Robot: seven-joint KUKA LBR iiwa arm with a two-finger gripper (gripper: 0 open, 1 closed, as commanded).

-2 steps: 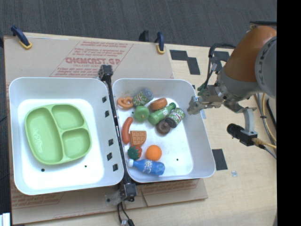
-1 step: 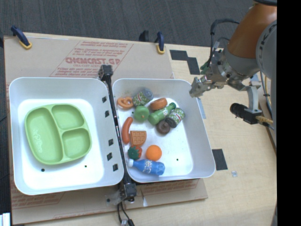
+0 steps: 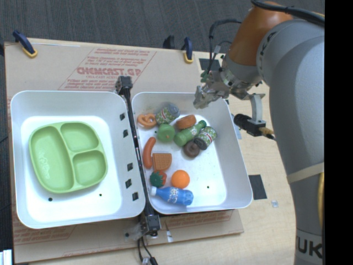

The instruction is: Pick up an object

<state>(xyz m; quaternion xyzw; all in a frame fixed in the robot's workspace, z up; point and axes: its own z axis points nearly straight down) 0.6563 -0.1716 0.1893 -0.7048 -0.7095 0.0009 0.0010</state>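
The robot's hand (image 3: pixel 202 100) hovers over the far right corner of the right bin (image 3: pixel 238 173); whether it is spread or pressed together cannot be told. Nothing is seen in it. The nearest toys, an orange sausage (image 3: pixel 186 121) and a green bottle (image 3: pixel 187 134), lie just left and nearer, the bottle's long axis slanting across the bin.

My arm (image 3: pixel 287 65) is grey, orange-banded; both bins (image 3: pixel 237 164) are white, the divided tray (image 3: pixel 69 156) lime green, the ball (image 3: pixel 180 179) orange.
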